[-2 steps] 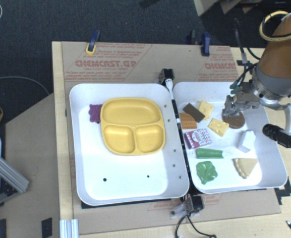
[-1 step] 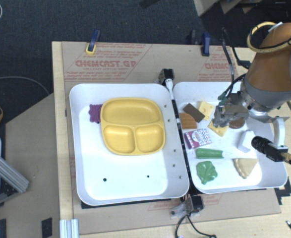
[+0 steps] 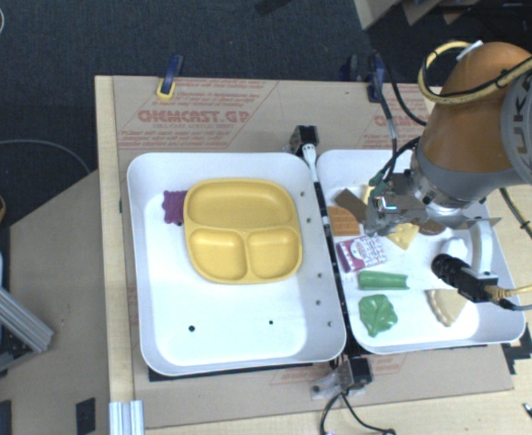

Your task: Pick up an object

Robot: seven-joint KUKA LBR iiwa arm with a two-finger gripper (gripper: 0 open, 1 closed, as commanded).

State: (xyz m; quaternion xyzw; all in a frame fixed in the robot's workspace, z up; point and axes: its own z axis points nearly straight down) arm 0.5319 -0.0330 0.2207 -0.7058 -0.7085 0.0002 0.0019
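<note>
The right bin (image 3: 488,330) holds several small things. A brown flat piece (image 3: 342,221) lies at its left edge, with a purple and white packet (image 3: 361,254) just below it. A long green piece (image 3: 382,280) and a leafy green lump (image 3: 377,314) sit nearer the front. A pale yellow wedge (image 3: 404,236) and a tan slice (image 3: 445,307) lie further right. My gripper (image 3: 381,208) hangs low over the upper left part of this bin, close beside the brown piece and the yellow wedge. I see nothing plainly between its fingers.
The left bin (image 3: 157,270) carries a yellow divided plate (image 3: 243,229) with a small purple thing (image 3: 173,207) at its left side. The orange and grey arm (image 3: 474,125) covers the right bin's back right area. A ridge (image 3: 324,243) separates the bins.
</note>
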